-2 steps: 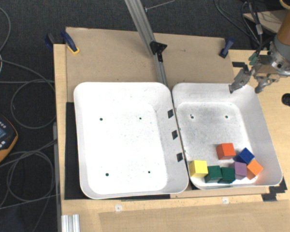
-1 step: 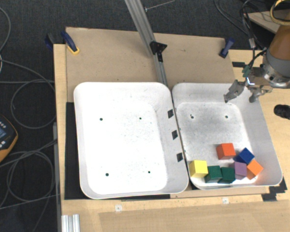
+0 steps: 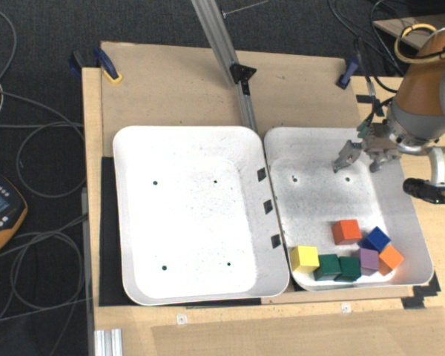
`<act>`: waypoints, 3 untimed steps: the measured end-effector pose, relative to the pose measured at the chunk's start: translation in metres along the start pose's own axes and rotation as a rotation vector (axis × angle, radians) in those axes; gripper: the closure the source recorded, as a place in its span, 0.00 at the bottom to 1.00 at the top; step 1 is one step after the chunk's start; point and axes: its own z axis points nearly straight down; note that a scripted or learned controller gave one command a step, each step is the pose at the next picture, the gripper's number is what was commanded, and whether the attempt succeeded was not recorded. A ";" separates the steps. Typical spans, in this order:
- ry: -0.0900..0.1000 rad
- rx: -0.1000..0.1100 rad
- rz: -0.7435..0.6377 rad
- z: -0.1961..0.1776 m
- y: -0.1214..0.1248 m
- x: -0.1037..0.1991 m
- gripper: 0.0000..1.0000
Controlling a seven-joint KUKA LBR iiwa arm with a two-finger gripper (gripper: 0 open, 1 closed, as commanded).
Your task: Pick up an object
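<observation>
Currently the grey two-finger gripper (image 3: 362, 156) hangs over the upper part of the right shallow white plastic bin (image 3: 311, 199), fingers spread apart with nothing between them. Grey arm with orange band (image 3: 423, 87) comes in from the right edge. Small blocks sit clustered at that bin's near right corner, well apart from the gripper: red-orange cube (image 3: 346, 231), blue cube (image 3: 376, 239) just right of it, purple cube (image 3: 368, 259), orange cube (image 3: 391, 257) at far right, yellow cube (image 3: 305, 257) at left, two dark green cubes (image 3: 338, 267) side by side between yellow and purple. Left shallow white plastic bin (image 3: 185, 213) lies beside the right one. Both bins rest on the tan wooden bench (image 3: 178, 87). Grey metal strut (image 3: 219, 35) slants down to the gap between bins.
</observation>
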 end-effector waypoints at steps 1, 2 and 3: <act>-0.001 -0.011 -0.001 -0.016 0.003 0.000 1.00; -0.005 -0.017 -0.002 -0.080 0.009 -0.003 1.00; -0.004 -0.016 -0.002 -0.133 0.011 -0.004 1.00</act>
